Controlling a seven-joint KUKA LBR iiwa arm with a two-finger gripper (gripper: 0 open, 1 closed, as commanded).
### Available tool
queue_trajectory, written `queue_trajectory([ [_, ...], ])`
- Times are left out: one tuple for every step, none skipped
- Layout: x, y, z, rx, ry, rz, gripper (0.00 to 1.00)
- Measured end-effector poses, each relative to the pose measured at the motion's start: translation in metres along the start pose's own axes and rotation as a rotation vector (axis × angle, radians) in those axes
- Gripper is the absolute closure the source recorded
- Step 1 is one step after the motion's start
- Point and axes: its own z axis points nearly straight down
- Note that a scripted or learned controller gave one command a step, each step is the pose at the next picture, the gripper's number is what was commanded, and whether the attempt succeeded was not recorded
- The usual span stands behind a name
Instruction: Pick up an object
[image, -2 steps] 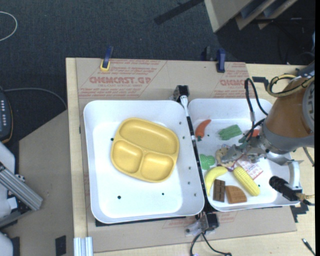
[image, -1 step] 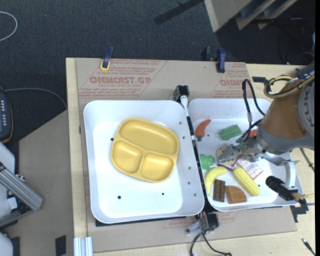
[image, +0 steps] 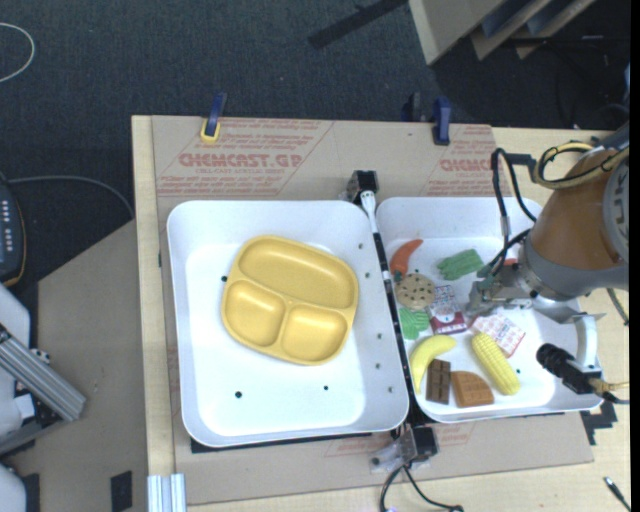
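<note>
Pincer low in right bin, spread can't be told; corn just below, cookie left.

We look down from above at a slant on both bins, the arm entering from the right.

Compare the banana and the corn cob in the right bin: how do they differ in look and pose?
The banana is smooth and curved; the corn cob is straight with a bumpy kernel surface. The banana lies nearer the bin's left wall, the corn cob further right, beside the gripper. Both are yellow and lie flat in the right bin.
</note>
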Motion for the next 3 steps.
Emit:
queue_trajectory([
  [0.002,0.001,-0.043,0.022,0.003,-0.001,1.00],
  [0.005,0.004,-0.106,0.019,0.003,-0.002,1.00],
  [0.005,0.005,-0.119,0.023,0.003,-0.001,1.00],
])
